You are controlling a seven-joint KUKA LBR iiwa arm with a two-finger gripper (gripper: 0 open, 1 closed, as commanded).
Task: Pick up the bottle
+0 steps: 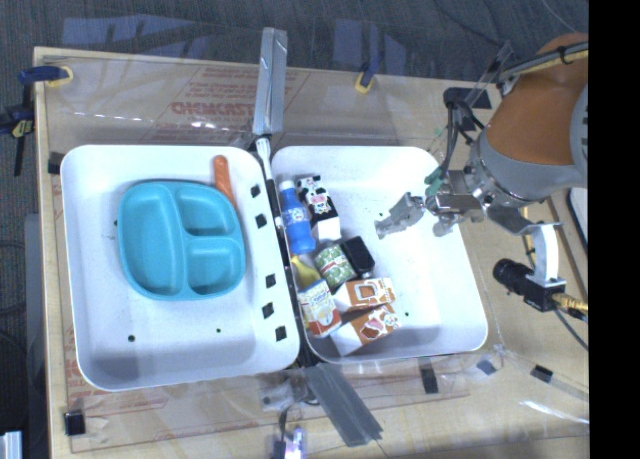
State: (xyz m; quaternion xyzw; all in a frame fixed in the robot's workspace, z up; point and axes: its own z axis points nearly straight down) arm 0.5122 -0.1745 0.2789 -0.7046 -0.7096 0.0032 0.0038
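The bottle (295, 219) is blue with a white cap and a label. It lies along the left wall of the right bin (452, 277), cap toward the back. My gripper (399, 216) hovers over the bare middle-right floor of that bin, about a hand's width to the right of the bottle. It is open, nothing is between its fingers, and it touches none of the objects.
Small cartons and packets crowd beside and in front of the bottle: a cow-print box (318, 197), a black block (357, 254), a green can (334, 267), red-and-white cartons (366, 309). The left bin (90, 327) holds a blue divided tray (182, 239) and an orange carrot (223, 179).
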